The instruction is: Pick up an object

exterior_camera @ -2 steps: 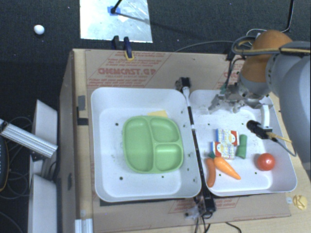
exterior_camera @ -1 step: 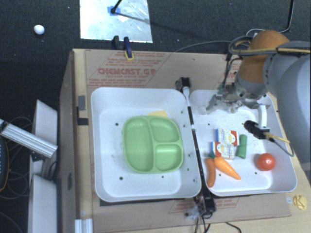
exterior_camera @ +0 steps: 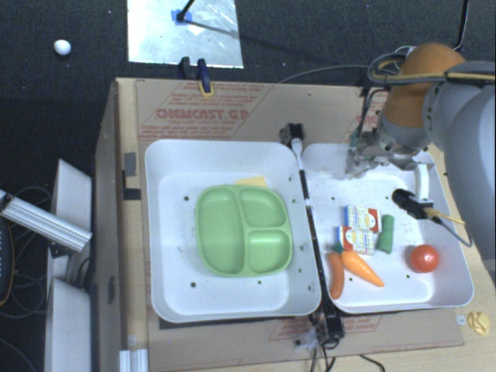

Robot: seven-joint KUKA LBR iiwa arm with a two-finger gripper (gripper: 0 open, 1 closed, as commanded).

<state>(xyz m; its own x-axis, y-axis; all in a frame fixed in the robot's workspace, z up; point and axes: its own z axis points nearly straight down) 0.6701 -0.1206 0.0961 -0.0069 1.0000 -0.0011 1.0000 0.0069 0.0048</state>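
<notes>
The gripper [exterior_camera: 363, 163] hangs over the far left part of the right bin [exterior_camera: 453, 285], close to the divider between the two bins. Whether it is open or closed cannot be told, since its tip is a blur of grey metal against the white floor. Above it the arm [exterior_camera: 457, 122] rises to the right, grey with an orange band [exterior_camera: 415, 80] at the wrist. The things to be picked all lie nearer in the same bin, well apart from the gripper. A small red, white and blue carton [exterior_camera: 357, 229] sits near the middle, with a green block [exterior_camera: 386, 233] just to its right. Two orange carrots lie nearer than the carton. One carrot [exterior_camera: 335, 274] is against the bin's left wall, pointing near. The other carrot [exterior_camera: 363, 267] is slanted to the right, and their far ends are close together. A red tomato [exterior_camera: 424, 258] rests alone toward the right wall. The left bin [exterior_camera: 174, 208] holds a green divided plate [exterior_camera: 242, 229] at its centre, and a yellow piece [exterior_camera: 252, 181] peeks out from under the plate's far edge. Both bins stand on a brown board with red lettering [exterior_camera: 201, 107]. On the dark floor beyond it lie a shiny sheet [exterior_camera: 184, 20] and, far left, a small white ball [exterior_camera: 62, 47].
</notes>
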